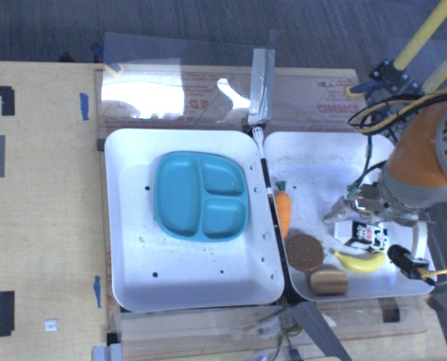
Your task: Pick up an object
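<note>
gripper (361, 218) hovering low in right bin (314, 153), finger state unreadable | banana (361, 261) lying just near of it | likely light, smooth toy; taking it mid-curve looks safest

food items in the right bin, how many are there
4: a carrot along the left wall, a brown round cookie below it, a bread roll near the front edge, and a banana under the gripper. The arm may hide more.
</note>
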Tool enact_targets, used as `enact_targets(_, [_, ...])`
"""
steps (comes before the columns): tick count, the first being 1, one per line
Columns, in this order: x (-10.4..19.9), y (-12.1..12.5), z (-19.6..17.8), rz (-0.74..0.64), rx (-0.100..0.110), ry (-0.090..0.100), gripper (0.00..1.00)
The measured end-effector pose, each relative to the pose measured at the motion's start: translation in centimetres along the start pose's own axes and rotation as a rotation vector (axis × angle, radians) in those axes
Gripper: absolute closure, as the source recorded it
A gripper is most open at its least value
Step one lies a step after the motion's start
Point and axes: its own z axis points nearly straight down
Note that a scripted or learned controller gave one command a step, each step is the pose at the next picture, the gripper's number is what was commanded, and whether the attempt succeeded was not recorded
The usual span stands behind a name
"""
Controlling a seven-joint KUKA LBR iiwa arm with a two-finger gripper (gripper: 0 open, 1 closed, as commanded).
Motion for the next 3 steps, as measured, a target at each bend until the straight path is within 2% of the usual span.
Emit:
enact_targets(1, [-3.6,-5.2,-0.1,0.069,0.007,-0.001,0.0])
enact_targets(2, [3.6,-6.0,-0.1,0.447,-0.004,0.0,0.0])
enact_targets(3, [-0.2,-5.6,-5.4,-0.221,0.001,-0.002,0.0])
